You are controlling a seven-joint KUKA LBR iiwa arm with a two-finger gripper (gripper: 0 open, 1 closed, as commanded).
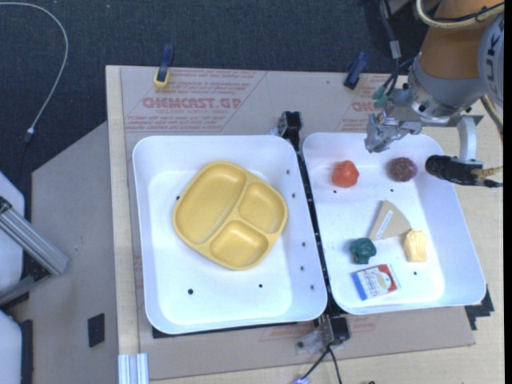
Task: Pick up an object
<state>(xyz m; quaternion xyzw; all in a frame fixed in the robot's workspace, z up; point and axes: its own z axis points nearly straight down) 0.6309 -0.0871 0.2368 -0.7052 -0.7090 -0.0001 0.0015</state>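
The right bin (464, 238) holds several small things: a red-orange round item (345, 174), a dark brown ball (402, 168), a beige wedge (386, 220), a yellow block (414, 246), a green lump (362, 250) and a red, white and blue packet (375, 281). My gripper (377, 141) hangs over the far edge of this bin, above and between the red item and the brown ball. Nothing is seen between its fingers.
A yellow three-compartment plate (230, 214) lies in the left bin (160, 278). Blue clamps (164, 65) (355, 70) sit at the board's far edge. A black clip (290, 123) stands between the bins at the back.
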